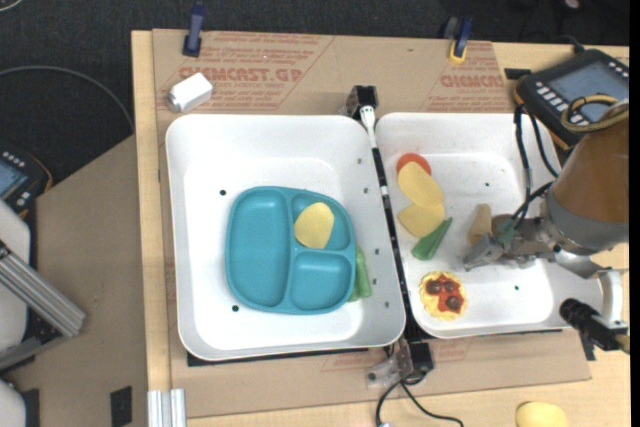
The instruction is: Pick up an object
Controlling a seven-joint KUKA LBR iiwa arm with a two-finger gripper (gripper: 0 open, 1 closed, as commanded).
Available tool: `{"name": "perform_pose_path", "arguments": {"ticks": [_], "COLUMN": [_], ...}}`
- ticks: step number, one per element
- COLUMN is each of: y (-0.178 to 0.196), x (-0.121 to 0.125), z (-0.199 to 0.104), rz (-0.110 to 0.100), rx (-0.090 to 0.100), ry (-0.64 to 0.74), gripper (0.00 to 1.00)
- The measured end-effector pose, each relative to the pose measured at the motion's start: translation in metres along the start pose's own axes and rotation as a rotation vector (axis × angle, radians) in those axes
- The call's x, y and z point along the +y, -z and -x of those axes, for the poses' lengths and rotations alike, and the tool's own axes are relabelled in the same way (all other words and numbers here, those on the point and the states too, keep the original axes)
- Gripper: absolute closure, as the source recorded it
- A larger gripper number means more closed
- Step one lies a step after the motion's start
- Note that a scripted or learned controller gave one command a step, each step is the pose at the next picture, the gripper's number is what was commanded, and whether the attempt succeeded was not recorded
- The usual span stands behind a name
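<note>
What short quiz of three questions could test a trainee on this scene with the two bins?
1. True or false: the teal divided tray lies in the right bin.
2. What lies in the tray's upper right compartment?
3. Which thing is nearest the hand: (a) the green piece, (b) the small pizza, (c) the tan block?

Key: 1. False, it lies in the left bin. 2. A yellow piece. 3. (c).

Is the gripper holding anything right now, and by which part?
Cannot be told. The gripper is low in the right bin, at a small tan piece, but no hold is visible.
</note>
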State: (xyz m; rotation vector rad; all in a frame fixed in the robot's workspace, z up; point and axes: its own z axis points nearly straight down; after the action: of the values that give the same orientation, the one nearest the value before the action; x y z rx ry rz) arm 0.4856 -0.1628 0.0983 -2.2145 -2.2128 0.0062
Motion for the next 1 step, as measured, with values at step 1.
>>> {"name": "perform_pose_path", "arguments": {"ticks": [1], "y": [-0.0100], "x": [0.0663], "z": [0.0145], "rz": [0.020], "rx": [-0.010], "ry": [0.002], "gripper": [0.00]}}
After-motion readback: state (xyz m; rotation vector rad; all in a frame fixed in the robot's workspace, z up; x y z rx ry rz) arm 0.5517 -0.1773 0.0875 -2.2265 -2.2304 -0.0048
